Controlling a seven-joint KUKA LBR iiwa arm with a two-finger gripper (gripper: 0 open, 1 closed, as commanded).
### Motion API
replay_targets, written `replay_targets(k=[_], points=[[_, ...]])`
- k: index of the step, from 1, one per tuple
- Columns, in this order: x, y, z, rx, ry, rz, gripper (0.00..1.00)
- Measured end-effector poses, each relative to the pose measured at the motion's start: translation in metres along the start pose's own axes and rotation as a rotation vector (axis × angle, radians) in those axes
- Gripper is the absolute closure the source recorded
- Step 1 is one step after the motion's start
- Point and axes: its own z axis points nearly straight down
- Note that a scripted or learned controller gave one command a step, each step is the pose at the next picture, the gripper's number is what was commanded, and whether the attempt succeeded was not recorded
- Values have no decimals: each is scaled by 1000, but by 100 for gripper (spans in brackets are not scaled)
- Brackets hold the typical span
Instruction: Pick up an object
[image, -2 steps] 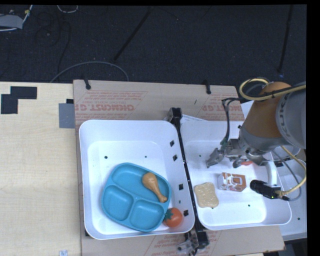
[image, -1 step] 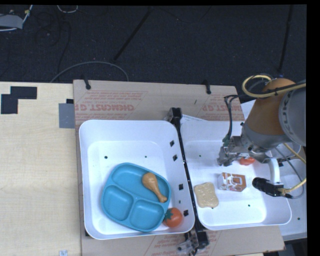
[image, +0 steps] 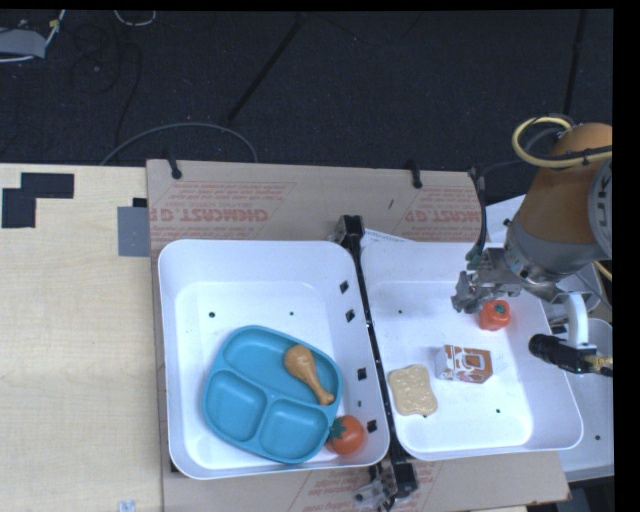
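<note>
Over the right bin the gripper hangs low, just beside a small orange ball, which I judge the target; whether its fingers are apart or together I cannot tell. Nothing looks lifted yet, so the pick is not done

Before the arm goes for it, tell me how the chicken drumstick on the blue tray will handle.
The drumstick looks like rigid toy plastic, so probably light and stiff. Its rounded, tapering shape may slip or pivot between fingers. Lying across a divider of the blue tray, it might rock when nudged.
</note>
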Motion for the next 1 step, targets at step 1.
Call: replay_targets(k=[1], points=[[-1,1,-45,0,0,0,100]])
